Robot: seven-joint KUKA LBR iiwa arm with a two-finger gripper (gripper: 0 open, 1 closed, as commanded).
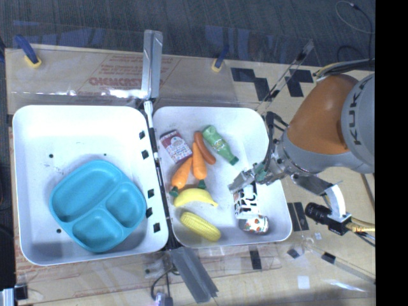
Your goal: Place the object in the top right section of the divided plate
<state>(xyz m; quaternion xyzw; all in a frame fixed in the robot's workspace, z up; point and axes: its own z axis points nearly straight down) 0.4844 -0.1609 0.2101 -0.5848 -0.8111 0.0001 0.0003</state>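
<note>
Blue plastic divided plate [95, 204] with three sections sits in the left white bin [38, 126], toward its near side, and I see nothing lying in any section. In the right white bin [255, 116] I count a red packet [174, 146], a green bottle [220, 144], two orange carrots [199, 158], a yellow banana [194, 198], a yellow corn cob [200, 226] and a black-and-white patterned carton [246, 203]. The gripper [245, 180] hangs low in that bin, right at the carton's far end, and I cannot tell whether it is spread or closed, or whether it touches the carton.
</note>
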